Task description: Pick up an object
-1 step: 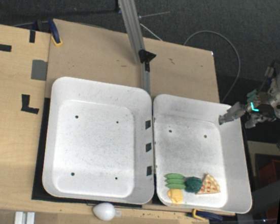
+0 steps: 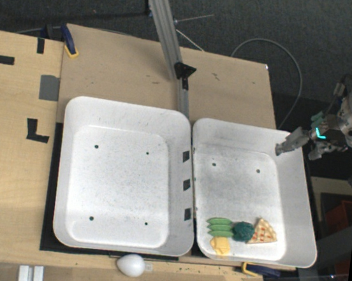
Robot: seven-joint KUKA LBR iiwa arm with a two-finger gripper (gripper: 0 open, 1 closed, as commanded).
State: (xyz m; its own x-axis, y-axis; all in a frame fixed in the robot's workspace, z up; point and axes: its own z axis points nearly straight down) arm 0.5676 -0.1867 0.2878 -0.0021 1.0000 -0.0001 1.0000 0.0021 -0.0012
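Over the far right corner of the right bin hangs my gripper; I cannot tell how it is set. Toy foods lie at that bin's near edge, well apart from me: green pea pod, dark broccoli, yellow piece, pizza slice.

No text, label, brand, number or sign can be read, nothing legible printed on the bins, bench or arm
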